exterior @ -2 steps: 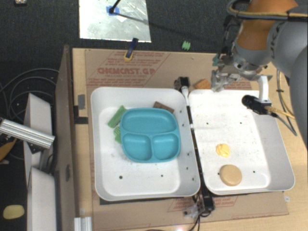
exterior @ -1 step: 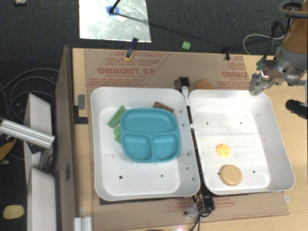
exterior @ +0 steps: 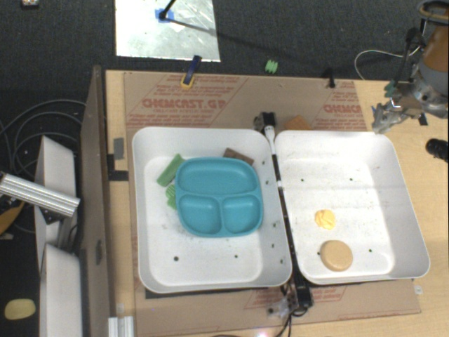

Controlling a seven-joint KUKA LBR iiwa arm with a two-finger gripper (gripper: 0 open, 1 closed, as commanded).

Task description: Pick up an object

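Note:
A blue divided plate (exterior: 216, 196) lies in the left bin (exterior: 156, 258), over green pieces (exterior: 168, 170) at its left and a brown block (exterior: 238, 156) at its top. In the right bin (exterior: 365, 160) sit a small yellow object (exterior: 325, 220) and, just below it, a tan round object (exterior: 337, 255). My gripper (exterior: 388, 114) hangs at the far right, above and beyond the right bin's top right corner, well away from all objects. Nothing shows between its fingers.
The bins rest on a cardboard sheet (exterior: 210, 97). A clamp strip (exterior: 275, 167) runs between the bins. Cables (exterior: 35, 128) and a metal bar (exterior: 38, 194) lie left of the bench. A shiny sheet (exterior: 167, 20) lies at the top.

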